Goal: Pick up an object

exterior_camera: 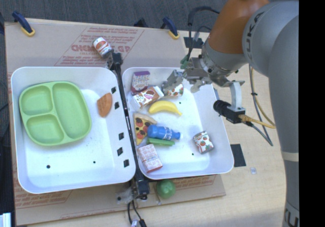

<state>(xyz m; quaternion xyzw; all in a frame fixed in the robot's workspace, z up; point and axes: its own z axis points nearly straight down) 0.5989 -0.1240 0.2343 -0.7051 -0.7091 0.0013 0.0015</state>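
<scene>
Green ball (165, 188) — bins' (76, 180) front edge.

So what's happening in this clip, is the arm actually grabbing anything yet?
The grey arm reaches in from the right, its gripper low over the far end of the right bin, beside a small red-and-white carton. Whether it holds anything cannot be told. A banana, pizza slice, blue bottle and other packets lie in that bin. The left bin holds a green divided plate and an orange piece.

Divided plate (55, 114) in left bin (30, 177); banana (165, 107) in right bin (218, 157)
</scene>
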